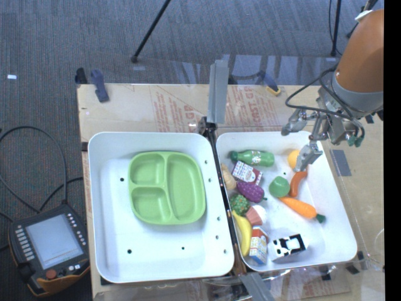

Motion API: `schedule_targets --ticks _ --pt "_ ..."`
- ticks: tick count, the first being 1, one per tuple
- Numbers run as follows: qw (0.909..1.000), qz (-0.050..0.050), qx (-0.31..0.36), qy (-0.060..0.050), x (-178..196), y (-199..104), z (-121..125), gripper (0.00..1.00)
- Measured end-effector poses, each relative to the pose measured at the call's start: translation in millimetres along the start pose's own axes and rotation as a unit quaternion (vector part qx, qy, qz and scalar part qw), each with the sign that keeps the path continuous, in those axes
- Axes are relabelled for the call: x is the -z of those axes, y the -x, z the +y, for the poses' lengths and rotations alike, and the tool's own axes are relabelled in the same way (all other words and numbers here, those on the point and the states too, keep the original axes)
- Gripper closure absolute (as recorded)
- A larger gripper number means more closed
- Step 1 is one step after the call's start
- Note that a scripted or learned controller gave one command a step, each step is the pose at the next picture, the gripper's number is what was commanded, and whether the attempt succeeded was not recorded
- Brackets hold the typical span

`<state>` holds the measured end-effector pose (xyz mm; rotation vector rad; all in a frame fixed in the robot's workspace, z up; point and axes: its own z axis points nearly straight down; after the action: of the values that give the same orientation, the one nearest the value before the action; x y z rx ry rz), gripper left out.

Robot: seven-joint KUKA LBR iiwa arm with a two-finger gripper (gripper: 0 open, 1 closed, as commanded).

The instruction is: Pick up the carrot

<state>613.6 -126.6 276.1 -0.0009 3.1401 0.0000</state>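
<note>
The carrot (299,207) lies in the right bin (341,231), beside a green ball (279,186), and the end effector (308,156) hovers just above and behind it, so this appears to be the approach step. Whether its fingers are apart cannot be told; next it probably must descend onto the carrot. No label is readable.

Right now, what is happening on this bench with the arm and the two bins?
A grey robot arm with an orange band reaches in from the right, and its two-finger gripper hangs over the right white bin, which holds a heap of toy food. The orange toy carrot lies on the bin floor below the gripper, beside a round green toy, and is not lifted yet. The left white bin holds a green divided plastic plate.
</note>
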Motion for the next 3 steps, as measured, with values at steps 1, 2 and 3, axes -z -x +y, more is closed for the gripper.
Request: schedule_targets --ticks 1,2,3 --pt "0.9953 0.002 0.097 0.002 -191.0 -27.0 -31.7 0.0" --pt "1.0 0.0 0.009 0.001 -187.9 -87.0 -15.6 0.0" --pt "0.9999 0.0 0.011 0.001 -178.2 -85.5 -13.1 1.0"
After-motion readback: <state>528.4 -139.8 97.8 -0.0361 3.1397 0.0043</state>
